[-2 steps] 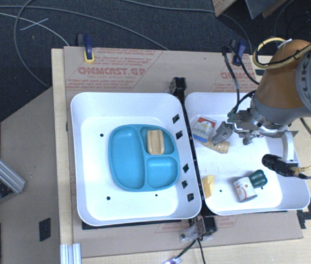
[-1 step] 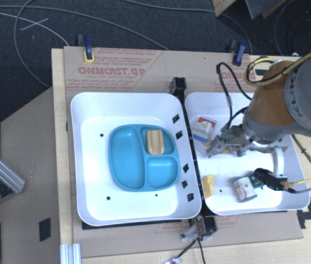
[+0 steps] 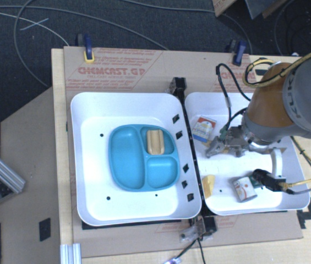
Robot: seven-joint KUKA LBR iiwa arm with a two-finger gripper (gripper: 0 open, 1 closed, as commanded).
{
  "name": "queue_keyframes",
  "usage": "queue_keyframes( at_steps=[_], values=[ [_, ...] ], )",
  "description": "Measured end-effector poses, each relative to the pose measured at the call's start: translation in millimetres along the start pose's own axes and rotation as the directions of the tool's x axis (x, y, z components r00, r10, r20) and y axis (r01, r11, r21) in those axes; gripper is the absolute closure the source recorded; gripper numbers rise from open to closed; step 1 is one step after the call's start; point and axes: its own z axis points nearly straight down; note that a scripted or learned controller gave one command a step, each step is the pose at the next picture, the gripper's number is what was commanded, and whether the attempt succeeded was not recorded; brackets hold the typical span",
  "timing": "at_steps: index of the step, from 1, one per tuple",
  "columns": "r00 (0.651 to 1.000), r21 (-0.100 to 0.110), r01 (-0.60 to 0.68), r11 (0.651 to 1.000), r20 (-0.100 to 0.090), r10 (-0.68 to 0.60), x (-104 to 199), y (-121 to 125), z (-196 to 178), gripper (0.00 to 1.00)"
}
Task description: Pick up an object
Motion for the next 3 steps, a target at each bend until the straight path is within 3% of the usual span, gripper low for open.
queue_keyframes(
  at_steps=[1,3],
  values=[
    [1.0,-0.002,-0.001,1.0,-0.001,0.001,0.3,0.8,-11.4,1.0],
    [1.0,-0.009,0.001,1.0,0.002,-0.001,2.5,-9.7,-103.7,1.0]
  ],
)
